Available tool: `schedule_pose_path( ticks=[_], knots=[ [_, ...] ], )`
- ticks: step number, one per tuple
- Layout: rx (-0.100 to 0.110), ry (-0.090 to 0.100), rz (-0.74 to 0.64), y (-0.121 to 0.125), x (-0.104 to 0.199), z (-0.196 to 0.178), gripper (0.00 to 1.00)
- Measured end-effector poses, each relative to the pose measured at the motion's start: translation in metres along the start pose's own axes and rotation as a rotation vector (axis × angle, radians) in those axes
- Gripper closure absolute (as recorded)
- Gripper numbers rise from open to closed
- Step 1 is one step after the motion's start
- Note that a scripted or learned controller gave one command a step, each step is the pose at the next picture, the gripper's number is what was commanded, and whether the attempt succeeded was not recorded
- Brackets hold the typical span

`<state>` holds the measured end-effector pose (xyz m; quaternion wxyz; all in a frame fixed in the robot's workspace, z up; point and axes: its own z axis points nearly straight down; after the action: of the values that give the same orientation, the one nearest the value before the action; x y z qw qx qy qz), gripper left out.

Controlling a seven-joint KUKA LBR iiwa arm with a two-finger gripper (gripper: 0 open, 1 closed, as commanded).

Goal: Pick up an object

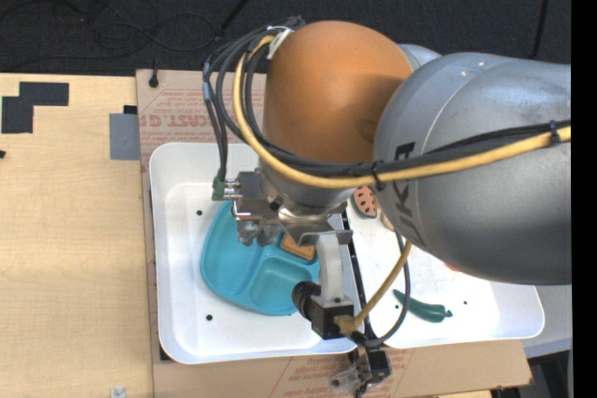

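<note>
Reaching in from the right, arm (448, 172) bent low over the white bin (177, 294), orange band and wrist housing blocking most of the bin's middle. Tool (280, 242) presumed somewhere beneath the wrist, just above or against the teal tray (238, 270); own state impossible to tell, hidden by cables (233, 98) and camera bracket.

Candidate objects: teal tray lying flat in the bin's left half, partly under the wrist; small orange-brown piece (298, 249) at the tray's upper edge, right under the wrist; dark green curved item (424, 308) lying apart toward the bin's right; reddish spotted item (364, 200) barely peeking out beside the arm.

Risks judged from here: tray broad, shallow and smooth, so likely to slip or tilt out if pinched at a thin rim; closing on the bin floor instead of an object; loose cables snagging on the bin wall; lifted tray dragging the orange-brown piece along. Grasp unconfirmed.
</note>
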<state>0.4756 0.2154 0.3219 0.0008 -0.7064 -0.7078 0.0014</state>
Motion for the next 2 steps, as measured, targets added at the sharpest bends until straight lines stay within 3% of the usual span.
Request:
schedule_pose_path(
  ticks=[1,2],
  knots=[
    [0.002,-0.002,0.001,-0.001,-0.001,0.007,1.0],
    [0.0,0.0,0.0,0.0,0.029,0.006,1.0]
  ],
)
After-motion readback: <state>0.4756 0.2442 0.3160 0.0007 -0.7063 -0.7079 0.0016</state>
